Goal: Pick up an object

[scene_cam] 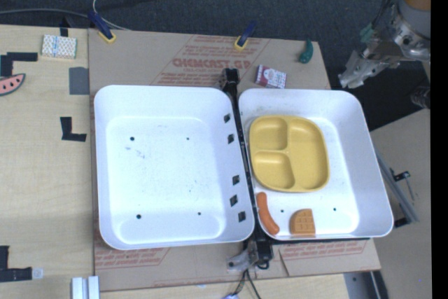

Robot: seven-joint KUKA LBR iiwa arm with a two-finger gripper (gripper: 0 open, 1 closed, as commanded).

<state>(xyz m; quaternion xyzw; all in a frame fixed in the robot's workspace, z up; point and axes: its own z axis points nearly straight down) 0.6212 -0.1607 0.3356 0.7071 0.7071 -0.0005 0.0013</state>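
Two white bins (168, 234) sit low in the frame. Biggest thing inside the right one is a smooth yellow plate (288, 153); below it lie a long orange sausage (267, 213) and a small waffle (302, 222). My gripper (358, 73) hangs upper right, so they lie down-left. I cannot tell its grip.

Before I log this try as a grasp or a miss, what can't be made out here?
- Gripper: blurred, small, near the camera view's right edge; finger state unreadable.
- Arm above the wrist: cut off by the top right corner.
- Small packet beside the right bin: print too small to read.
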